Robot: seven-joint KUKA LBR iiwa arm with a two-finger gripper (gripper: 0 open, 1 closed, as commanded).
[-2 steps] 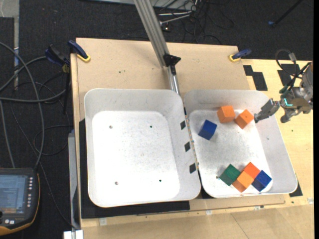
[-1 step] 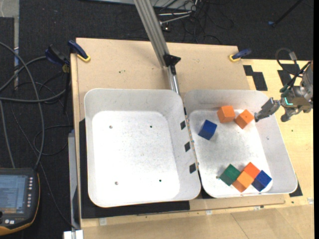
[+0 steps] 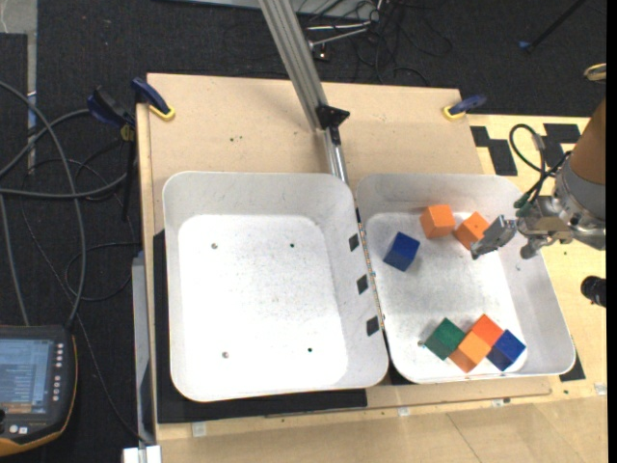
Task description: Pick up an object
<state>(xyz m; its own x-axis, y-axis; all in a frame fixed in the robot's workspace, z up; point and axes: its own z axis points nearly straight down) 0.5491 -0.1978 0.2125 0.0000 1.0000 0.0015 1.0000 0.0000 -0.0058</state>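
The right bin (image 3: 546,287) holds several cubes. Two orange cubes (image 3: 438,221) (image 3: 472,230) sit near its far side, with a blue cube (image 3: 402,251) to their left. At the near edge a green cube (image 3: 445,339), two orange cubes (image 3: 476,340) and a blue cube (image 3: 506,349) are clustered together. My gripper (image 3: 503,249) hangs over the right bin's far right part, just right of the second orange cube. Its fingers are spread open; the left finger (image 3: 487,239) is close beside that cube. Nothing sits between them.
The left bin (image 3: 172,258) lies beside the right one on the tan board. A slanted metal pole (image 3: 299,56) runs down to the gap between the bins. Clamps sit at the board's far corners, and cables lie at the left.
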